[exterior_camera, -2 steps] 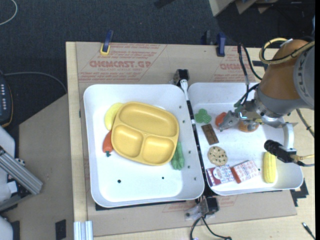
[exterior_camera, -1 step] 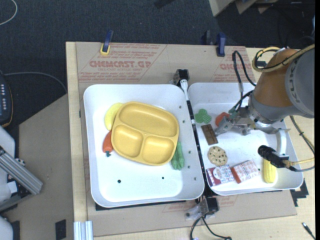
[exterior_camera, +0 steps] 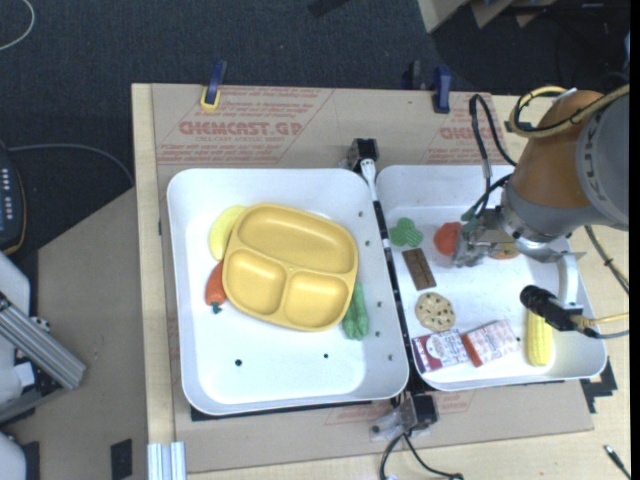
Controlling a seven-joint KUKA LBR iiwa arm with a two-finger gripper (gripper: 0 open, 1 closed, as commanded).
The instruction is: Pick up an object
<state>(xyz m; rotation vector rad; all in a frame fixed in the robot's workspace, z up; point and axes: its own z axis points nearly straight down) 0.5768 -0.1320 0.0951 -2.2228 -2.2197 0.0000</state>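
My gripper [exterior_camera: 469,252] hangs low over the back part of the right bin [exterior_camera: 500,180]. A red tomato-like ball [exterior_camera: 446,237] lies just to its left, close to it or touching; which, I cannot tell. A brown chocolate bar [exterior_camera: 418,268] lies in front and to the left of the gripper, and a green leafy piece [exterior_camera: 405,232] lies beyond it. A chip cookie [exterior_camera: 434,311], a red and white packet [exterior_camera: 466,346] and a yellow corn cob [exterior_camera: 539,341] rest nearer the front. A tan piece [exterior_camera: 506,252] peeks out from under the wrist.
The left bin [exterior_camera: 190,298] holds a yellow divided plate [exterior_camera: 290,266]. A yellow fruit [exterior_camera: 222,230] and a red pepper [exterior_camera: 215,286] sit at the plate's left edge, a green vegetable [exterior_camera: 356,316] at its right. The bins' shared wall [exterior_camera: 387,268] runs between them.
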